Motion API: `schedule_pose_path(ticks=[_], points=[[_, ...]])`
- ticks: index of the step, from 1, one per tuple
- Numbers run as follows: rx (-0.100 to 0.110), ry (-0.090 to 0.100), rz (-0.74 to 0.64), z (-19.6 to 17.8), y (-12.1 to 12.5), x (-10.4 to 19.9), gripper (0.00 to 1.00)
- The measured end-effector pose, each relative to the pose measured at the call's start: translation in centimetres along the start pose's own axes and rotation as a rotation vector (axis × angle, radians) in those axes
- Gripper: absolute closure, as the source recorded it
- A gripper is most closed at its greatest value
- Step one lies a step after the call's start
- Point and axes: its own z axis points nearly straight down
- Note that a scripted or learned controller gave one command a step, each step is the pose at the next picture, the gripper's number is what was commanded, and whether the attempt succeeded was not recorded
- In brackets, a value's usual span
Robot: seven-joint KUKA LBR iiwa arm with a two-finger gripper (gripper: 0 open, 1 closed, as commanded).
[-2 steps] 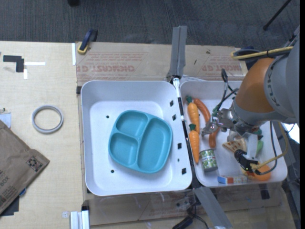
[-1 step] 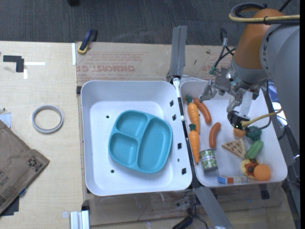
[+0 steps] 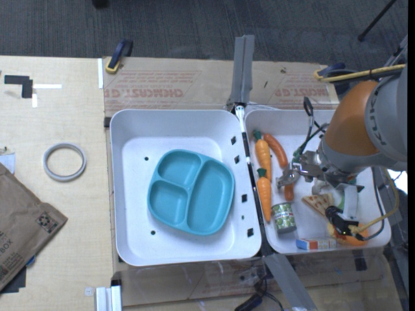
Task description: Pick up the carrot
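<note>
Nothing is lifted yet: the carrots (image 3: 262, 157) lie in the right bin (image 3: 382, 238), the claw (image 3: 288, 177) hovering just beside them, whether open or closed I cannot tell.

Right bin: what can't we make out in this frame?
- Gripper: fingers too small and cluttered to tell open or shut, or whether they touch the nearest carrot.
- Right bin: its right half lies under the arm's wrist and cables.
- Small can: label too small to read.
- Orange item by the cables: partly hidden, identity unclear.
</note>
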Motion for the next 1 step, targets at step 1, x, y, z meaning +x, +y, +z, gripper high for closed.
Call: schedule_pose_path(ticks=[1], points=[[0.000, -0.002, -0.084, -9.96, -5.23, 7.95, 0.00]])
